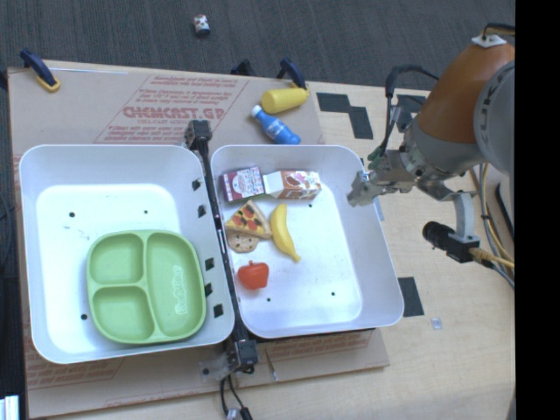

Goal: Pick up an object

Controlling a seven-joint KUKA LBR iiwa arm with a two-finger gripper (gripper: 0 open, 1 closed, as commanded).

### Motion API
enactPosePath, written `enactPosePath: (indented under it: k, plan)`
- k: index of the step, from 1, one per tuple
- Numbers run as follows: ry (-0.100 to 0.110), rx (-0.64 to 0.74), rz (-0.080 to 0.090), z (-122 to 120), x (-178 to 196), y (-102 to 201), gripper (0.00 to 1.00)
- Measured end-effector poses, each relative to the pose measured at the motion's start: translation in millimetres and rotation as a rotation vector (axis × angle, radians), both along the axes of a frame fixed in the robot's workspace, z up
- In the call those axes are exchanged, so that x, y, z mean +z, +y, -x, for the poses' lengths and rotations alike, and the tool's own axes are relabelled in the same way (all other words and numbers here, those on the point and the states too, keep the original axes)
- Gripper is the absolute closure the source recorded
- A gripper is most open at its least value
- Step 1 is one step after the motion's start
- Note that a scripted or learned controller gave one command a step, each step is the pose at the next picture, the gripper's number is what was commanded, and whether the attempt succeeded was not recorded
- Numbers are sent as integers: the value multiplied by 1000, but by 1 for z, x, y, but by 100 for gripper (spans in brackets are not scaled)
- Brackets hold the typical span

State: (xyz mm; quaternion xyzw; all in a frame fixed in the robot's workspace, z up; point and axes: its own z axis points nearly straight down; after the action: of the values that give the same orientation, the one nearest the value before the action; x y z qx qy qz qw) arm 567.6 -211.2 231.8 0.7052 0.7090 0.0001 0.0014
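Nearest the viewer, a pale green plastic plate with three compartments (145,285) lies flat in the left shallow white bin (52,182). Beside it, the right shallow white bin (350,269) holds the small items, all gathered in its left half. A red toy tomato (253,275) sits closest to the front. Behind it lie a toy pizza slice (247,223) against the left wall and a yellow toy banana (283,230) just beside it. Further back, a small dark red carton (244,184) and a longer white and red carton (297,185) lie end to end. Behind the bins, on the cardboard sheet (131,112), rest a yellow bottle (283,100) and a blue bottle (276,127). The grey gripper (361,191) hangs over the right bin's right rim, well apart from the items; whether it is spread or closed cannot be told, and nothing is seen in it.
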Motion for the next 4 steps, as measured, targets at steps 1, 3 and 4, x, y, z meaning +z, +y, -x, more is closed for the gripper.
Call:
enactPosePath:
  k: [1, 3, 4]
  plan:
    - [7, 0, -3, 43, -79, 30, 100]
    - [4, -1, -3, 86, -32, 0, 100]
    - [2, -1, -2, 18, -11, 1, 100]
